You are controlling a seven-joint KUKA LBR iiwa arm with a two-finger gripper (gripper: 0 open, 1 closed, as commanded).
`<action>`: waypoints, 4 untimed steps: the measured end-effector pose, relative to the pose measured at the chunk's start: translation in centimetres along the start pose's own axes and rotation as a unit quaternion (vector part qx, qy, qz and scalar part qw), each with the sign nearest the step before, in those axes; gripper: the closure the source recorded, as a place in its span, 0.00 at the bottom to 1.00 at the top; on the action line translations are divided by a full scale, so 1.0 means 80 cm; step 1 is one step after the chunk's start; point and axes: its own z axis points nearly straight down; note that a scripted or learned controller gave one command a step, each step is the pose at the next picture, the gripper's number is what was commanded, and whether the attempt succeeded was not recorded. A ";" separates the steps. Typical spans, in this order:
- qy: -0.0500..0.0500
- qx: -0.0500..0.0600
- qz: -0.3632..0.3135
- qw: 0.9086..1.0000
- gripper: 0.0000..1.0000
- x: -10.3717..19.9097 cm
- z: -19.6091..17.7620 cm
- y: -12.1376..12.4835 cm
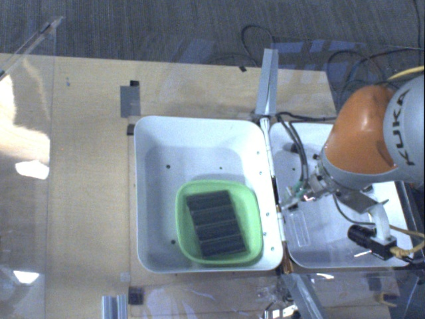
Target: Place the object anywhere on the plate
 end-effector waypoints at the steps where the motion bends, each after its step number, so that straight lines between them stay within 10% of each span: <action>1: -0.001 -0.001 -0.122 0.992 1.00 0.035 -0.049 0.014; 2: 0.001 0.000 -0.206 0.978 1.00 0.108 0.001 0.071; 3: 0.001 0.000 -0.206 0.979 0.00 0.108 0.001 0.071; 4: 0.000 0.000 -0.180 0.984 0.00 0.040 0.000 0.093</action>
